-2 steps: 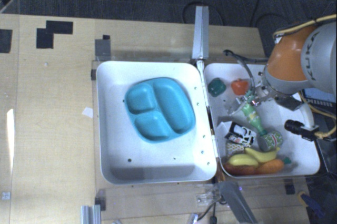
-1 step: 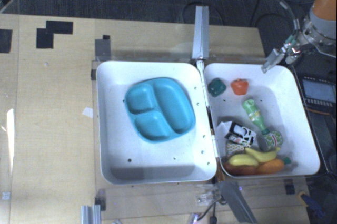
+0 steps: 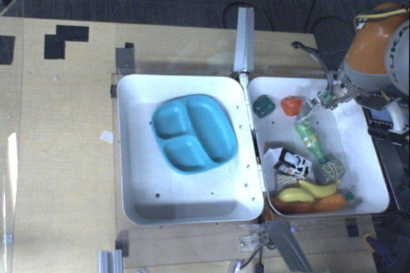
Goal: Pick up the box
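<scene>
**Box low in right bin, gripper up at far edge**

Banana (image 3: 307, 192) and carrot (image 3: 320, 204) sit at near wall of right bin (image 3: 375, 166). Box (image 3: 291, 163), white with black print, lies just above them, near the divider. Gripper (image 3: 328, 97) hangs over the bin's far right part, well apart from box; finger state: can't tell. Green bottle (image 3: 309, 137) lies between them. Blue tray (image 3: 194, 132) in left bin (image 3: 131, 137).

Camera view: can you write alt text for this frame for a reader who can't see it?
The grey arm's end effector hovers at the right white bin's upper edge, away from the small black-and-white box lying among toy food. The left white bin holds a blue three-compartment plastic plate.
</scene>
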`<state>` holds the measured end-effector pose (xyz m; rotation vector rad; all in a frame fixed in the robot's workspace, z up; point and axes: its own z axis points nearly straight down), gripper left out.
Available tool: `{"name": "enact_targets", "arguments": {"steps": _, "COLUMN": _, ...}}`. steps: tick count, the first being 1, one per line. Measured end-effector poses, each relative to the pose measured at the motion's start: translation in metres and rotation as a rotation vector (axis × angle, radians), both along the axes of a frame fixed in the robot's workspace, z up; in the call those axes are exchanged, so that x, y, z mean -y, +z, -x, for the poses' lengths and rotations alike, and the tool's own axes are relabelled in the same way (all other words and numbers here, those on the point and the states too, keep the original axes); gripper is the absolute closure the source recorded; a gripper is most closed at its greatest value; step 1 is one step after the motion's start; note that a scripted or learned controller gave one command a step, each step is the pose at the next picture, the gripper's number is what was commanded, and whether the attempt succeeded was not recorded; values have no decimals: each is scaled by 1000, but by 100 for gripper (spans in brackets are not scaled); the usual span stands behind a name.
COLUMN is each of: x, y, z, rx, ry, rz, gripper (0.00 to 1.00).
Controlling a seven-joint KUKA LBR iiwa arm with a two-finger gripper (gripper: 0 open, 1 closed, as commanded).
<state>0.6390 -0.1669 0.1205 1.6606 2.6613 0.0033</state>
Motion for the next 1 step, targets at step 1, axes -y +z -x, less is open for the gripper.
{"name": "enact_targets", "arguments": {"steps": 1, "x": -36, "y": 8, "z": 11, "rx": 1, "ry": 29, "rz": 0, "gripper": 0}}
